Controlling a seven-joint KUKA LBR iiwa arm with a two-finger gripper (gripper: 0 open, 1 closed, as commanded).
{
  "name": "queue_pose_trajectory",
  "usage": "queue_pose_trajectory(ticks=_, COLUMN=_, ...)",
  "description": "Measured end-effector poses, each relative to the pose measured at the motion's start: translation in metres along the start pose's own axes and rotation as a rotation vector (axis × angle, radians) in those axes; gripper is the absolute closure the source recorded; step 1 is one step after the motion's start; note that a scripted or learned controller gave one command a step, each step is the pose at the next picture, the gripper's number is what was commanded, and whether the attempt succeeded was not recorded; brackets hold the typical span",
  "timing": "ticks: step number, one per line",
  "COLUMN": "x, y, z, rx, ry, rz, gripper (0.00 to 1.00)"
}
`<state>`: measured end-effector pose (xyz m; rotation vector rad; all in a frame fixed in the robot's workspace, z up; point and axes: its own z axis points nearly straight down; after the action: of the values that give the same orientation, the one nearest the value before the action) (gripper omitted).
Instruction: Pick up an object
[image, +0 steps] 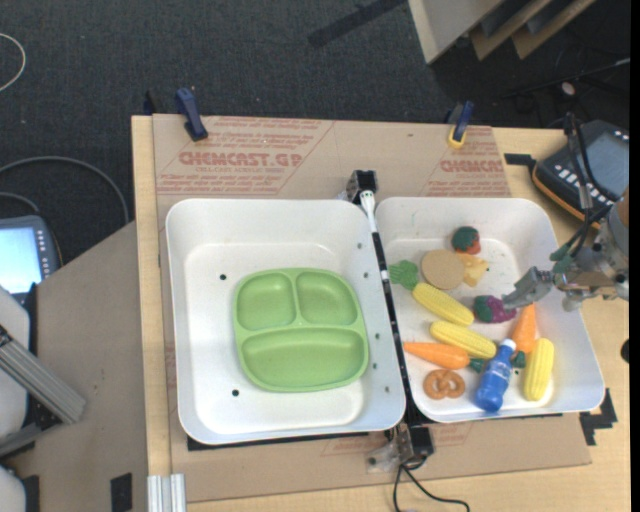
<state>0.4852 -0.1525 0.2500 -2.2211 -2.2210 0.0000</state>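
my pincer (525, 290), grip state untellable, hovers over the right bin (575, 385) beside the purple toy (492, 308), seeking a pick.

A pale green divided plastic tray (299, 329) is seen in a glossy white shallow bin (190, 300). Yellow toy corn cobs (443, 303), an orange carrot (436, 353) and a blue bottle (494, 379) are seen in the other white bin (575, 385).

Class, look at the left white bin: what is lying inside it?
Inside the left bin lies one green divided plate with three compartments, none holding anything. The bin floor beneath the plate is covered, so anything there cannot be seen.
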Motion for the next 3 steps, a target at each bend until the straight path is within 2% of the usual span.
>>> queue_pose_trajectory(ticks=1, x=-0.033, y=0.023, z=0.146, rx=-0.024, ry=-0.015, rz=0.002, gripper=0.0)
queue_pose_trajectory(ticks=2, x=0.032, y=0.103, z=0.165, rx=-0.007, ry=0.001, rz=-0.009, gripper=0.0)
queue_pose_trajectory(ticks=3, x=0.033, y=0.159, z=0.165, rx=0.004, ry=0.001, rz=-0.002, gripper=0.0)
